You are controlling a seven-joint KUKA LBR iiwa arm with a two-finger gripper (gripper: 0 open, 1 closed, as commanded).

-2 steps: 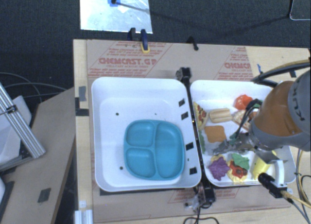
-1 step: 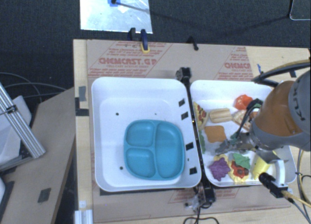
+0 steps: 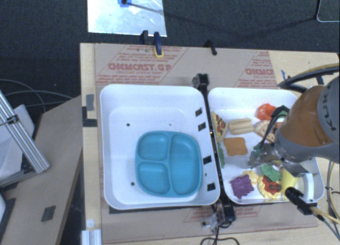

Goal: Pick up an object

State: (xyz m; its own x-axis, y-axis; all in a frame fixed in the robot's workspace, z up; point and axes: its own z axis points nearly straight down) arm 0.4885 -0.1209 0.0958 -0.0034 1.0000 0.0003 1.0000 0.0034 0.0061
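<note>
Overhead, two white bins sit side by side on a bench. Left of the black divider (image 3: pixel 208 132) between them, the left bin (image 3: pixel 119 106) holds a blue sectioned plate (image 3: pixel 169 162). Right of the divider, the right bin (image 3: pixel 234 98) holds toy foods: a brown toast slice (image 3: pixel 235 145) and a hot dog (image 3: pixel 240 126) near the divider, a purple grape bunch (image 3: pixel 241 186) below them, a red piece (image 3: pixel 265 111) farther right. The gripper (image 3: pixel 260 157) hangs just right of the toast, above a green piece (image 3: pixel 271 171); whether it pinches anything cannot be told.
</note>
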